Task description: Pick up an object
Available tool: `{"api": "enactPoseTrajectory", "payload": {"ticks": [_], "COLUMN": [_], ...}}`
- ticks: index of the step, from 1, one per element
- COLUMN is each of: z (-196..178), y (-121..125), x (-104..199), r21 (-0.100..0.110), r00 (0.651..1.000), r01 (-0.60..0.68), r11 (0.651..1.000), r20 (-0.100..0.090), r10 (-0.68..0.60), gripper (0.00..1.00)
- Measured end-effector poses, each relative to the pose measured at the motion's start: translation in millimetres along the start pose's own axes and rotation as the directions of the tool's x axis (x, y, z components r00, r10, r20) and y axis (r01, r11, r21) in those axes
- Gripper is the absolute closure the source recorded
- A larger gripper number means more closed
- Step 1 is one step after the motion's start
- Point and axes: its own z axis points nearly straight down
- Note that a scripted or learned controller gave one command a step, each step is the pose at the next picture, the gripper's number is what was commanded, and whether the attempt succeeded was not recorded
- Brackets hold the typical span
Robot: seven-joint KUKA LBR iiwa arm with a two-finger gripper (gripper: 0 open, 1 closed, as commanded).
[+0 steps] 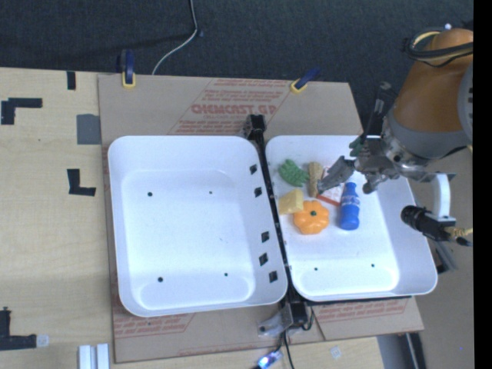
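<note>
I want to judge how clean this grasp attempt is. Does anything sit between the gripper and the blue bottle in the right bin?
Nothing visible does. The gripper hangs just above the blue bottle in the right bin. The orange toy and a thin red piece lie close on the bottle's left, crowding that side.

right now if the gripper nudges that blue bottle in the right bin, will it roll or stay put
The blue bottle looks to be lying on its side, and its rounded body suggests it could roll sideways on the smooth floor of the right bin. The orange pumpkin-like toy close beside it might stop a roll that way. It looks like a small toy, so probably light.
</note>
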Motion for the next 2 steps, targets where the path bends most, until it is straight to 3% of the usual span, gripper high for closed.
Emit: {"api": "enactPoseTrajectory", "payload": {"ticks": [1, 2], "z": [180.5, 162.6], "y": [2.5, 4.0], "x": [-5.2, -4.7], "r21": [0.003, 0.001], "r00": [1.0, 1.0], "r01": [-0.002, 0.0], "r11": [1.0, 1.0], "r20": [0.001, -0.001], "r10": [0.002, 0.0], "gripper": [0.0, 1.0]}}
